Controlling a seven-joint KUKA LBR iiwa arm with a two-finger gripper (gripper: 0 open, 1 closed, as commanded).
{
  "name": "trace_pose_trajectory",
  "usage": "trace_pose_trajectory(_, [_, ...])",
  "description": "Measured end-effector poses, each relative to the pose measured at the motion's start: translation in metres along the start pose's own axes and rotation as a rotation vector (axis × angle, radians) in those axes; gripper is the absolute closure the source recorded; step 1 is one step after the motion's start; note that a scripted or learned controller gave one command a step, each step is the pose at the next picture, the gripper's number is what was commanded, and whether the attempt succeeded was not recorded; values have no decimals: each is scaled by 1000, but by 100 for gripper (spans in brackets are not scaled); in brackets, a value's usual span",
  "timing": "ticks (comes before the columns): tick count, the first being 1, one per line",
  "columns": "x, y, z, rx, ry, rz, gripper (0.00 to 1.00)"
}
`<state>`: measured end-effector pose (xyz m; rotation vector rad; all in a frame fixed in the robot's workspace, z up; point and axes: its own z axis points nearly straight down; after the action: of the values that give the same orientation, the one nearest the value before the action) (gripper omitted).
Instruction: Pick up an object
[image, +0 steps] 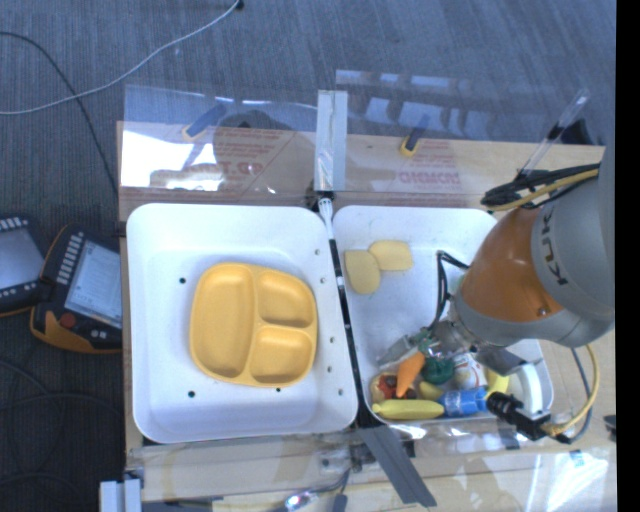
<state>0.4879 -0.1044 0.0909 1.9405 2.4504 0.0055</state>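
Bright, even overhead light, glare on the clear panels behind the bins, soft shadows, slightly soft focus.

Divided tray in left bin

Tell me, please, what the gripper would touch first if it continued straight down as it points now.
Probably the orange carrot-shaped toy in the pile of small toys in the right white bin; the gripper hangs just above it, though depth is unclear.

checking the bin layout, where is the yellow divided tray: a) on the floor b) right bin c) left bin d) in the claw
c, the tray lies flat in the left bin, apart from the toy pile in the right bin.
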Motion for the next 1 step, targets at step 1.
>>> trace_pose_trajectory(1, [2,2,-9,-1,5,-2,100])
